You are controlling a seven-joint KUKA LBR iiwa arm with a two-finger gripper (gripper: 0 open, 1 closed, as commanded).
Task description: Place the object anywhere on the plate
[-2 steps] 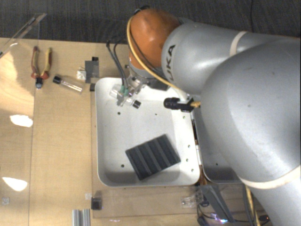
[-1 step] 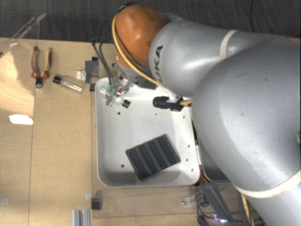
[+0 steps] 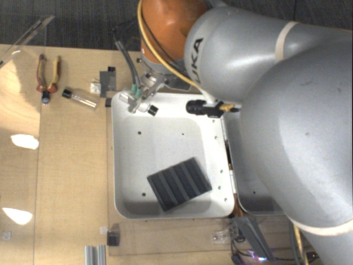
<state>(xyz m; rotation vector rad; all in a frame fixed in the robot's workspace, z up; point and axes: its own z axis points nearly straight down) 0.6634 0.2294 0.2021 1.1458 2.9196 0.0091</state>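
We take the ribbed black slab [image 3: 179, 184] to be the obj. to move. It lies flat in the left bin [image 3: 122, 164], toward the near right corner, skewed to the walls and close to both.

The gripper [image 3: 142, 100] hangs over the far left corner of that bin, well apart from the slab, w/ nothing in it that we can see. Released or clenched, we can't tell from this angle.

So the step in hand, as we judge it, is approach & pick:
- Turn the gripper to match the slab's skew and take it across the narrow side.
- Come down centred.
- Check it lifts level: a low, flat piece gives little to bite on & may slip or tip.
- Mind the right wall on the way down.

We can't make out a plate. The arm [image 3: 287, 109] covers most of the right bin [image 3: 251, 203], so the drop spot may sit under it.

A small black piece [image 3: 153, 110] sits just beside the gripper; loose or not, we can't say. On the bench [image 3: 71, 164], left of the bin, are red-and-yellow pliers [image 3: 47, 76], a clear vial [image 3: 80, 98] & a small dark block [image 3: 108, 80]. All are outside the bin, not in the path.
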